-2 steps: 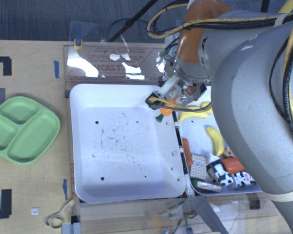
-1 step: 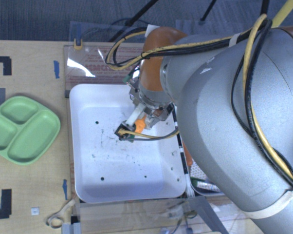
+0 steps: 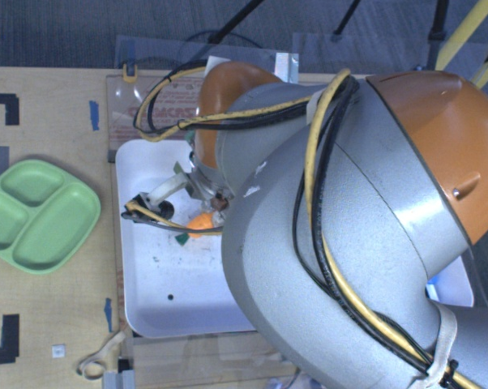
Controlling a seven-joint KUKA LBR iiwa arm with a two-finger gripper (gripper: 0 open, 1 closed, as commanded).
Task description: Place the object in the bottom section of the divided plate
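The green divided plate [image 3: 40, 215] rests on the wooden bench at the left, outside the bins; it has two small sections and one large one. A small orange object [image 3: 199, 223] with a green end, like a toy carrot, lies on the floor of the white bin [image 3: 159, 298]. My gripper [image 3: 214, 202] hangs low over the bin, just above and to the right of the orange object, close to it or touching it. The grey arm hides the gripper's right side.
The arm's big grey and orange body covers the right half of the view, including the second bin. A few dark specks lie on the bin floor. Blue tape marks and black corner marks sit on the bench around the plate.
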